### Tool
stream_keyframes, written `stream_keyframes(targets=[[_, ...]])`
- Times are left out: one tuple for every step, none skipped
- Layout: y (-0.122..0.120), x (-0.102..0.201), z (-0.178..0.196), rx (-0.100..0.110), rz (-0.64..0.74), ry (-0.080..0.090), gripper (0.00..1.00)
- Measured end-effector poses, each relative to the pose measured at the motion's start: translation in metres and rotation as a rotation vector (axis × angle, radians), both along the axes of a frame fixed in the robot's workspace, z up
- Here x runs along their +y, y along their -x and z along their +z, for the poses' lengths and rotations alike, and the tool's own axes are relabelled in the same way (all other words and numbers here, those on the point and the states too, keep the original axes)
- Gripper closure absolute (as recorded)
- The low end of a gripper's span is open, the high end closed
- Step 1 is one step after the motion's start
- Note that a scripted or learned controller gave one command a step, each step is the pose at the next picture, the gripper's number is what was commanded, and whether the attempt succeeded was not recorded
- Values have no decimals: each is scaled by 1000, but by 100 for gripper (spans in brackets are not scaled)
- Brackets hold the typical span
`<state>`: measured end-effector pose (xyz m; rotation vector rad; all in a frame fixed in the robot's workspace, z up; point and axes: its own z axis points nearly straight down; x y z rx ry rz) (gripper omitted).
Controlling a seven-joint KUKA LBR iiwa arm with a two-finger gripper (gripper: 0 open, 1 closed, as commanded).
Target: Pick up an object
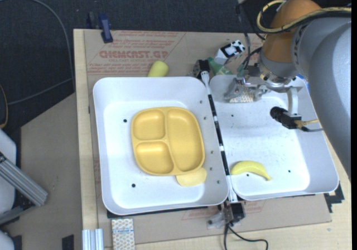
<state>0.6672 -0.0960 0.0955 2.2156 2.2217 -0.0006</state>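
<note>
A yellow banana (250, 169) lies near the front edge of the right bin (290, 154). In the left bin (111, 131) sits a yellow divided plate (166, 140), with a pale yellow flat piece (191, 177) poking out under its front edge. My gripper (244, 89) hangs low over the far left corner of the right bin, well behind the banana. A small speckled pale thing (242, 99) shows right beneath it; whether the gripper touches it I cannot tell.
On the cardboard behind the left bin lies a small yellow object (158, 68), and a blue clip (104, 27) sits at the board's far edge. Small green, white and black items (223, 59) cluster behind the bins' divider. The grey arm fills the upper right.
</note>
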Motion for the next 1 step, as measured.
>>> stream_keyframes(targets=[[63,43,90,3,-1,-4,100]])
